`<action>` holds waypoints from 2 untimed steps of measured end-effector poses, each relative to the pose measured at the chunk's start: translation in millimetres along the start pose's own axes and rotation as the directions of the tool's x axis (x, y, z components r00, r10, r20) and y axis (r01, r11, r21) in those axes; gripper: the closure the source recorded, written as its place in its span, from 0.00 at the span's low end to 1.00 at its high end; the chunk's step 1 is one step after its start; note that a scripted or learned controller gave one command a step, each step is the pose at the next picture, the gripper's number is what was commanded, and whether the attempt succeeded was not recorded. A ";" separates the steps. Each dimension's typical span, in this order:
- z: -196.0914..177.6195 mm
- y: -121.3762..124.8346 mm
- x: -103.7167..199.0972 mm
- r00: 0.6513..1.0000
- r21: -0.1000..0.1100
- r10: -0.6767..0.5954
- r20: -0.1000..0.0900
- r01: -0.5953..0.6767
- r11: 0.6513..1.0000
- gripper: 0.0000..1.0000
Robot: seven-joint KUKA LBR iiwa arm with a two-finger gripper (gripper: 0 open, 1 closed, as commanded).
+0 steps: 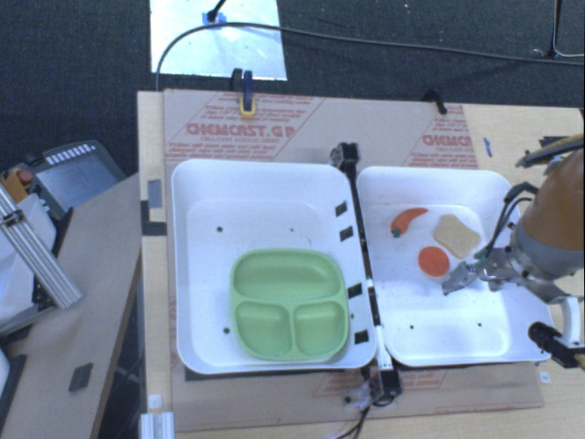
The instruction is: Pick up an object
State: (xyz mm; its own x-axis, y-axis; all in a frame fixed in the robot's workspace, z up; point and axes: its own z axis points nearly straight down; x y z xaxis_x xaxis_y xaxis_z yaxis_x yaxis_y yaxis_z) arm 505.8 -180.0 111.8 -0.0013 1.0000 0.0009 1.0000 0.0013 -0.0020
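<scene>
Beside the tool (460, 282), just left, red disc (433, 261), tool grip state unclear

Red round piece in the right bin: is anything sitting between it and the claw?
Nothing visible. The claw hangs just right of the red round piece, with bare floor of the right bin between them. The tan block lies up and right of the piece, and the orange carrot-like toy farther up-left, both off that line.

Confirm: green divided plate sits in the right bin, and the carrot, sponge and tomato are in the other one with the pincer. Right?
Not quite. The camera view shows the green divided plate in the left bin, not the right. The carrot, sponge and tomato are in the right bin, with the pincer.
</scene>
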 end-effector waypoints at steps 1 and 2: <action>28.6 0.5 0.3 1.000 -0.002 0.000 0.000 0.000 1.000 0.00; 16.5 1.6 0.1 1.000 -0.005 -0.001 0.001 0.001 1.000 1.00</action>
State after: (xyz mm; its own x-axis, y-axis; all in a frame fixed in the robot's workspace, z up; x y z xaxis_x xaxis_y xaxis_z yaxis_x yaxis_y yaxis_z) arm 507.4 -179.9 95.3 -0.0020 1.0000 -0.0006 1.0000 0.0020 0.0034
